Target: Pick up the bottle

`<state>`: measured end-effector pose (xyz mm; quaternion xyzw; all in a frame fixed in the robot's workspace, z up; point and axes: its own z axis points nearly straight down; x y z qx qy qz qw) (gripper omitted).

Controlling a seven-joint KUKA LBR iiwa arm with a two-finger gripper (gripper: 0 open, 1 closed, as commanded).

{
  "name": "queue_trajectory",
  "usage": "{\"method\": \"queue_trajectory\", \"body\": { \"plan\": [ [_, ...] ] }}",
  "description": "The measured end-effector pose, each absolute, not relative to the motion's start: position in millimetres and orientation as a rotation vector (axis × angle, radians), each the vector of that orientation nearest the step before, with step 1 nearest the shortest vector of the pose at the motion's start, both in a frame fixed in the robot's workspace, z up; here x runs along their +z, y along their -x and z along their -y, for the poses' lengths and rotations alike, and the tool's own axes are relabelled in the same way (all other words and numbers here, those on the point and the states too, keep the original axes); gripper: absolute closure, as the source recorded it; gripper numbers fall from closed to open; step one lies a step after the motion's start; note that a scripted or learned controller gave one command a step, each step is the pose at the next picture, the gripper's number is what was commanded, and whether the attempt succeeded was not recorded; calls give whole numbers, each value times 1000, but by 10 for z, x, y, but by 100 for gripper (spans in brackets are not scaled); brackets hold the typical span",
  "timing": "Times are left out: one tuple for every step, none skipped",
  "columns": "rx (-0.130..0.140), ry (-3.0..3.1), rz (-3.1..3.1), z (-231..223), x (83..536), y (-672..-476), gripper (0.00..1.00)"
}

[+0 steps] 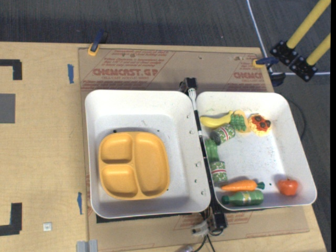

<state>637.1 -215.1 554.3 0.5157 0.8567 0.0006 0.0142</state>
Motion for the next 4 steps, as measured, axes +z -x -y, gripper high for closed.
{"method": "queue_trajectory", "body": {
  "plan": [
    [2,-1606,-2668,2151,5541,-6371,0],
    [2,-1601,-2662,2147,5656,-6378,100],
    [2,-1601,-2662,2147,5655,-6379,0],
    [-1,-2500,-1903,2233,5144,-6500,0]
  ]
}}
